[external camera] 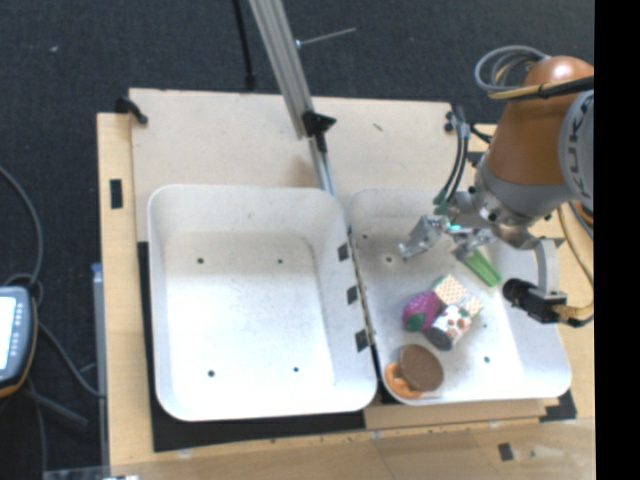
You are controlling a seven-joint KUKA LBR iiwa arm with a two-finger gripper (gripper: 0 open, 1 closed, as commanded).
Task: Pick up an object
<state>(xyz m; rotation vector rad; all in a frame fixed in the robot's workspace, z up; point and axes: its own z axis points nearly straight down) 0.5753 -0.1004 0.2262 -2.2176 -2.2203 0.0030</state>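
Observation:
My gripper (420, 238) hangs over the upper middle of the right bin (530, 368), reaching in from the right. Its metal fingers (408, 247) look spread open with nothing between them. Just right of it, partly under the wrist, lies a green piece (484, 268). Below the gripper sits a cluster: a magenta lump (419, 313), a checkered block (452, 290) and a patterned box (457, 326), all touching. A brown round object (422, 367) rests at the bin's front left corner over something orange (394, 377).
The left bin (250, 298) lies beside the right one, their rims meeting at a ridge with black clips (352, 293). A slanted aluminium post (290, 68) rises behind the bins. A black part on a cable (528, 298) hangs off the arm over the right bin's right side.

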